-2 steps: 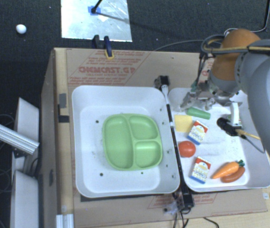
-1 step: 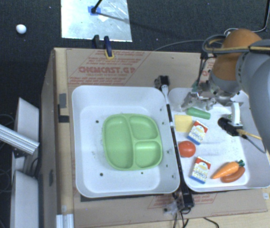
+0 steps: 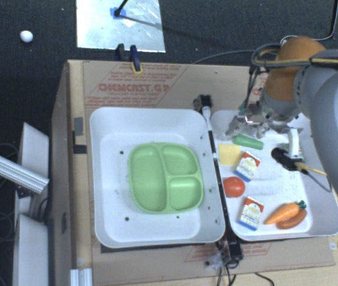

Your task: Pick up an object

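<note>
carrot [image 3: 283, 212] lies nearest in right bin [image 3: 326, 222] | green cylinder [image 3: 248, 141] farther back, just below end effector [image 3: 247, 124] | its opening: cannot tell | advice: descend straight, straddle cylinder across its width, avoiding yellow block [image 3: 229, 155]

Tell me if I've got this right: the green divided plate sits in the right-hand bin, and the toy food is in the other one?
Not quite. The camera view shows the green plate in the left bin; the toy food, such as the carrot, lies in the right bin.
</note>
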Tool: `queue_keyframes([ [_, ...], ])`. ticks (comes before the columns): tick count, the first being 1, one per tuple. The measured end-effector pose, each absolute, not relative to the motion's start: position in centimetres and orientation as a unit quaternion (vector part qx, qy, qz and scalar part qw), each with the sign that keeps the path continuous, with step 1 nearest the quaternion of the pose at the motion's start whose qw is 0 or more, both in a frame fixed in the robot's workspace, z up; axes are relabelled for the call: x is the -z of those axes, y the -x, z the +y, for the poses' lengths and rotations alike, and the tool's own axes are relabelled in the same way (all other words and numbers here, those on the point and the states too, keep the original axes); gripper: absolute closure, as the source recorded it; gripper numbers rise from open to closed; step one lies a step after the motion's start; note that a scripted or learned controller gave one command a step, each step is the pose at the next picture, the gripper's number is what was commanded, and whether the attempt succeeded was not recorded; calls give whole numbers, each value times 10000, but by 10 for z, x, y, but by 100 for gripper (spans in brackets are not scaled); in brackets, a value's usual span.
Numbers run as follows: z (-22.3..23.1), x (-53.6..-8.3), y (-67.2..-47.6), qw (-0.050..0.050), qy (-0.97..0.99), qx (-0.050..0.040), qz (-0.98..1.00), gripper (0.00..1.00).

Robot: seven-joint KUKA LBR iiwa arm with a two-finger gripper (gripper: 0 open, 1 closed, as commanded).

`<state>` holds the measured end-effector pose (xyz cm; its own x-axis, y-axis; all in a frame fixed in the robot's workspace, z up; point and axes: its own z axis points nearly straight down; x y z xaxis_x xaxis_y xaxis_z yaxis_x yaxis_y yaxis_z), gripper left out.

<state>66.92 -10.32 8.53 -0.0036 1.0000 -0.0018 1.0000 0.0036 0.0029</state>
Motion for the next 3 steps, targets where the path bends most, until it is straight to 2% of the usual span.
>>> queue_keyframes([
  [3,-101,-85,-669,16,-7056,-2,7086,0],
])
